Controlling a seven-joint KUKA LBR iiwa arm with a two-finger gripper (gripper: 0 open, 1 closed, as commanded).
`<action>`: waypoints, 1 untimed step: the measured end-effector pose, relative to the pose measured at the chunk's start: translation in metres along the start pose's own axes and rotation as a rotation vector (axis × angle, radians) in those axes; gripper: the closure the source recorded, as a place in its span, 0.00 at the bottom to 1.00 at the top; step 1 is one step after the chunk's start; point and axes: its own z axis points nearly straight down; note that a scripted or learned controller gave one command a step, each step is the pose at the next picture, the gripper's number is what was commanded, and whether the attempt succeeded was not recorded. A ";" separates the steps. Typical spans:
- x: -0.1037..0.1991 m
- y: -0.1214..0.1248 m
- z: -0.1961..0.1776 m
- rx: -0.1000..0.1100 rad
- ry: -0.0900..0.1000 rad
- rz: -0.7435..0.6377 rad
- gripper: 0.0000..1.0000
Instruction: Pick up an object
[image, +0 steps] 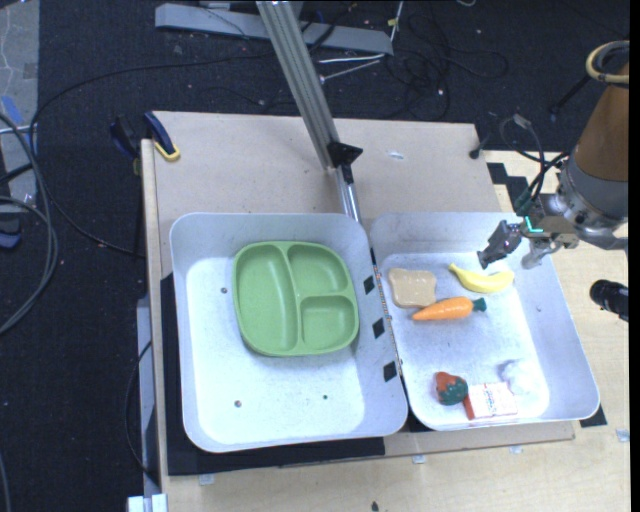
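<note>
Hovering over the right bin (560, 330), fingers (497, 247) spread apart, nothing between them. Toy banana (480, 279) lies just below them, carrot (442, 310) beyond it. Suggest descending straight, straddling the banana's narrow width, clear of the carrot.

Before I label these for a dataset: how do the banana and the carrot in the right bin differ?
The banana is yellow and curved; the carrot is orange, straighter, with a green tip at its right end. The banana lies farther back in the right bin, right beside the gripper; the carrot lies nearer the front, just below the banana and next to the bread slice. Both are toy foods lying flat in the same bin.
</note>
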 end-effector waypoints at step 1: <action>0.000 0.000 -0.001 -0.002 0.000 0.000 0.00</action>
